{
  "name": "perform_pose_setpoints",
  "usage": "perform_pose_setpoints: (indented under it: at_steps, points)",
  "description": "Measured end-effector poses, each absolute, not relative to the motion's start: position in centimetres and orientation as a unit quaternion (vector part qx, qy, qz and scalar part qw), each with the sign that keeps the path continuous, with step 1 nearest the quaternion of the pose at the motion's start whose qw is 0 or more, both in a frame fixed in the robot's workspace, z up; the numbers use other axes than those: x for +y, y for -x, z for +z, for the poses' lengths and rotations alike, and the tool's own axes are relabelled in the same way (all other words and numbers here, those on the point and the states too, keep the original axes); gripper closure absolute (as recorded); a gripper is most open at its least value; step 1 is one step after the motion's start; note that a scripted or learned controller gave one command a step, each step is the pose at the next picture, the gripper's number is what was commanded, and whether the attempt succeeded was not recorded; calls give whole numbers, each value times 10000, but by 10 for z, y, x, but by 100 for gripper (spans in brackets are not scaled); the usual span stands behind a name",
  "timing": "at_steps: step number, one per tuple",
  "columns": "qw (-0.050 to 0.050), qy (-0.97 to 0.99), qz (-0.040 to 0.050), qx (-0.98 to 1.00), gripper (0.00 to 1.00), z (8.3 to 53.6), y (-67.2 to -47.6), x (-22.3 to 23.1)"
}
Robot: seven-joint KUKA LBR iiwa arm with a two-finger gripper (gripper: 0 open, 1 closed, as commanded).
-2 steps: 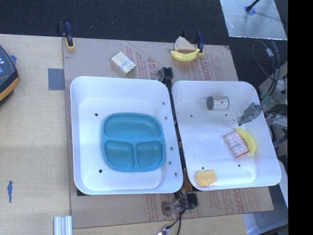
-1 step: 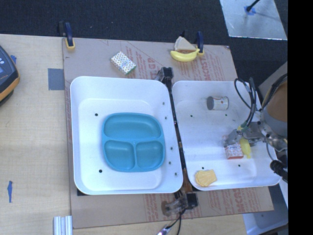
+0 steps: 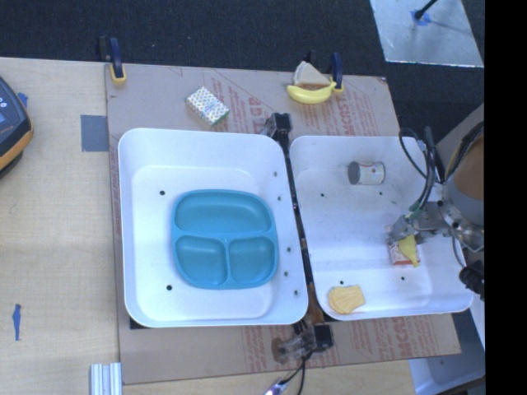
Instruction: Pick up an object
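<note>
- currently: grasp step. pincer point(image 3: 409, 235) is low in the right bin point(image 3: 329, 220), at the upper end of a small yellow-and-red packet point(image 3: 405, 253).
- pincer state: cannot tell, fingertips blurred.
- packet: near bin's right side, long axis roughly up-down in view.
- next, by judgement: confirm grip, then lift straight.

Both white bins point(image 3: 136, 220) appear to be of smooth plastic with a slight sheen. The blue divided plate point(image 3: 224, 239) is seen as smooth, matt-looking plastic. The bench point(image 3: 49, 245) is finished in pale wood grain, matt. A brown cardboard sheet point(image 3: 247, 101) is laid beneath the bins, printed in red and dull in finish. The small cylinder point(image 3: 366, 173) looks metallic, grey with a dull shine. The yellow banana point(image 3: 310, 94) appears glossy, like moulded plastic.
</note>
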State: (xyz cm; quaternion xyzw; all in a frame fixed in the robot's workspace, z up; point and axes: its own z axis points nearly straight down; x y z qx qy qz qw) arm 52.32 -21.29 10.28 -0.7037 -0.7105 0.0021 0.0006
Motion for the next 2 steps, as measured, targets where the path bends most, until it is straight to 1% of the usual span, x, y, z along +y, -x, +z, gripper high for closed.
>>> perform_pose_setpoints:
  at_steps: [1,2]
  points:
    - [-3,7045,9,-7097,100,92,-554,-151]
    - [10,7050,3,-7092,100,192,-547,-57]
